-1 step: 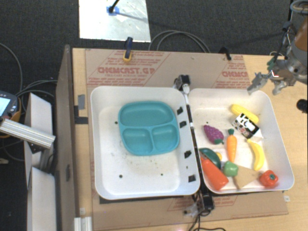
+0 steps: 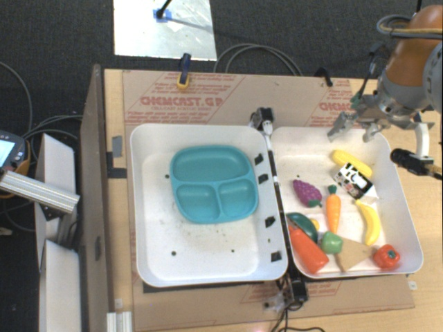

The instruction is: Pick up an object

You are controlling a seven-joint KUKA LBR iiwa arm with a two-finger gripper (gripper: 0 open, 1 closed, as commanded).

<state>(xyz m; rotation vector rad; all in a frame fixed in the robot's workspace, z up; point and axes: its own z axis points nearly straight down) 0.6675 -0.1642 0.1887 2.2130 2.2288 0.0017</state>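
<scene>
The right bin (image 2: pixel 408 216) holds several toy foods: a purple eggplant (image 2: pixel 306 192), a carrot (image 2: pixel 333 211), a banana (image 2: pixel 370 221), a tomato (image 2: pixel 386 256), a green pepper (image 2: pixel 331 242), a long red pepper (image 2: pixel 308 250), a tan wedge (image 2: pixel 354 254) and a yellow piece with a black-and-white label (image 2: pixel 351 171). My gripper (image 2: pixel 353 131) hangs over the bin's far edge, above and behind the yellow piece. Its fingers are spread open with nothing between them.
The left bin (image 2: pixel 156 254) holds a teal divided plate (image 2: pixel 213 184). A black-clipped divider (image 2: pixel 271 185) runs between the bins. A dark teal item (image 2: pixel 300 221) lies beside the red pepper. Cables and a clamp (image 2: pixel 183 71) lie beyond the cardboard.
</scene>
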